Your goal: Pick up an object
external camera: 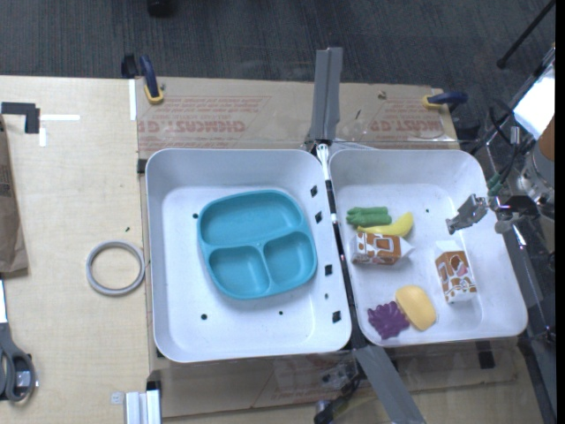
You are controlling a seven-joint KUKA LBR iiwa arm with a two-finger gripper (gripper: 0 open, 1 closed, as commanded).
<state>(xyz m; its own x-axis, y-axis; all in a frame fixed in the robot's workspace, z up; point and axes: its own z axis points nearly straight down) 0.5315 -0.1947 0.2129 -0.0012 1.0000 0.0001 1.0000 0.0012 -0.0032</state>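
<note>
The right bin (424, 177) holds several toy foods. A green pod (368, 215) and a yellow banana (395, 228) lie near its left wall, with a white-and-orange carton (380, 248) just below them. A second carton (455, 276) lies at the right. A yellow lemon (417, 306) and purple grapes (385, 320) sit near the front edge. My gripper (465, 213) hangs over the bin's right side, above and apart from the second carton, with nothing seen in it.
A blue divided plate (257, 244) lies in the left bin (168, 263). A grey divider post (326, 95) stands between the bins at the back. On the bench to the left are a tape ring (116, 267) and scissors (13, 374).
</note>
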